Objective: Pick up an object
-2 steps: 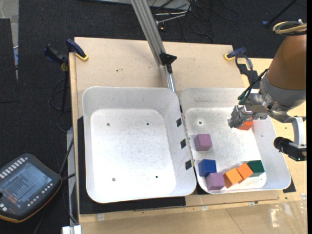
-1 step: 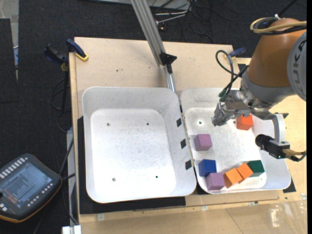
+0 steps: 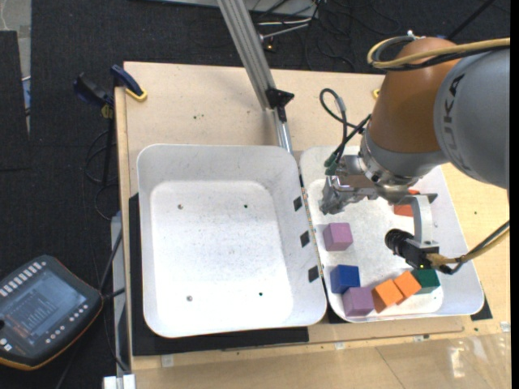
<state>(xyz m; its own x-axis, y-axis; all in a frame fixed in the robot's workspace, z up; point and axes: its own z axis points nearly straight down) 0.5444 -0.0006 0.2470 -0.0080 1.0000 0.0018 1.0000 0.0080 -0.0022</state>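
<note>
Camera view: two-finger gripper (image 3: 331, 202) hovers over right white bin (image 3: 462, 302), claw state unclear; next, descend onto small purple cube (image 3: 338, 236) just below.

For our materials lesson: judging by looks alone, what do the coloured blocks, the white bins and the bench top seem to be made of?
Purple block, blue block, orange block: probably painted wood or foam; flat matt colour, crisp edges, no glare. Left bin and right bin: likely moulded plastic; smooth white, rounded corners, slight sheen. Bench top: apparently fibreboard or plywood; pale tan, matt, no clear grain.
</note>
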